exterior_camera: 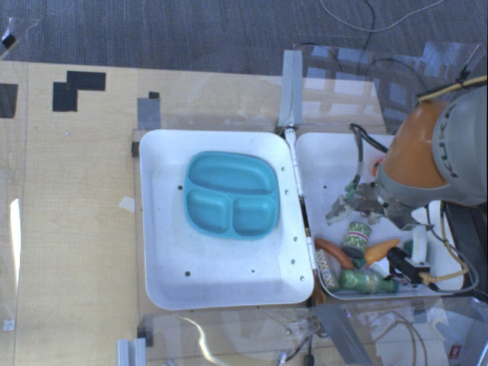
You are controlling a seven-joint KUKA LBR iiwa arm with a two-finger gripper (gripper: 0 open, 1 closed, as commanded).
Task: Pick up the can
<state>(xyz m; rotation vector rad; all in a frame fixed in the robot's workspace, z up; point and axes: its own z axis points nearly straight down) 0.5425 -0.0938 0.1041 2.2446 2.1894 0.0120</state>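
Right bin [324, 155] far half bare; can [356, 235] crowded near front rim.

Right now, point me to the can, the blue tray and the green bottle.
can [356, 236], camera view, on its label side.
blue tray [231, 194], camera view, on the ridge between its compartments.
green bottle [364, 281], camera view, mid-body.

Floor [152, 14]: dark grey carpet with a fine ribbed weave across the top of the camera view. A thin white cable [358, 10] loops over it at upper right. Surface [69, 227]: pale wood-grain board. Black tape patches [76, 88] sit near its far left edge. A grey metal bracket [291, 90] stands at the far side. Clear plastic panels [396, 75] at right catch glare. Light is even.
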